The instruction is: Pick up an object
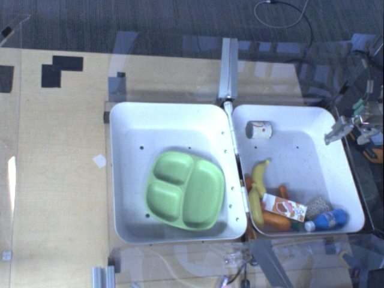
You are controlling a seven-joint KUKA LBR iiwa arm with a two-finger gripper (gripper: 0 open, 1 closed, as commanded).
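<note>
The right bin (300, 152) holds a small white can (259, 129) lying on its side near the far left corner. A yellow banana (258, 188) lies along the bin's left wall, with a white and red carton (284, 207) beside it resting over an orange carrot-like piece (276, 222). A blue bottle (327, 219) and a grey mesh item (320, 205) sit in the near right corner. My gripper (342, 129) hangs at the bin's right rim, above and apart from every object, with nothing seen in it.
The left bin (126, 161) contains a green divided plate (186, 191). A metal rail (228, 71) runs back from between the bins. Cables and arm hardware (366, 113) crowd the right edge. A black cable (282, 14) loops on the dark floor behind.
</note>
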